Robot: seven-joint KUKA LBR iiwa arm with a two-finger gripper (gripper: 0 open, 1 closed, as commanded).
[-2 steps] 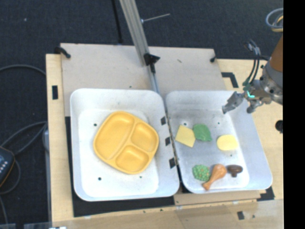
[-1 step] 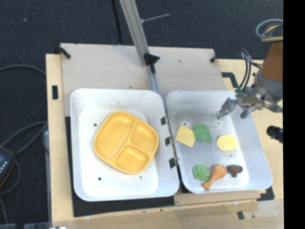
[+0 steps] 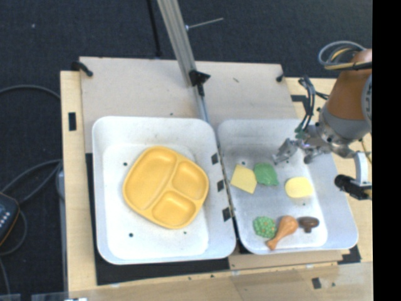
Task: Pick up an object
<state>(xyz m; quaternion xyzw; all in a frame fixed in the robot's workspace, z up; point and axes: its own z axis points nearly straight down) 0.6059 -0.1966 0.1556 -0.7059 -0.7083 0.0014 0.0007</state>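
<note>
While the arm reaches in from the right, the scene reads so:

Arm: grey KUKA arm (image 3: 348,108) with its orange band, leaning over the right bin's far right corner.
Gripper: the gripper (image 3: 290,150) sits low over the upper middle of the right bin; whether it is parted or closed cannot be told from this slant. Nothing shows between its tips.
Right bin: the right bin (image 3: 247,137) has bare white floor along its far and left sides.
Yellow block: a yellow block (image 3: 244,179) lies near the bin's middle, touching or just beside a green piece (image 3: 266,174).
Lemon-coloured piece: a lemon-coloured piece (image 3: 299,187) rests well right of the green one, below the gripper.
Near edge row: a green knobbly piece (image 3: 264,226), a toy drumstick (image 3: 282,231) and a small brown piece (image 3: 308,222) crowd the near rim, close together.
Left bin: the left bin (image 3: 113,137) holds a yellow compartment tray (image 3: 165,186) set at a tilt near its middle, with open floor around all its edges.
Divide: the two bins meet along a rim, with small clips on it.
Far side: an aluminium post (image 3: 178,33) rises behind the bins.
</note>
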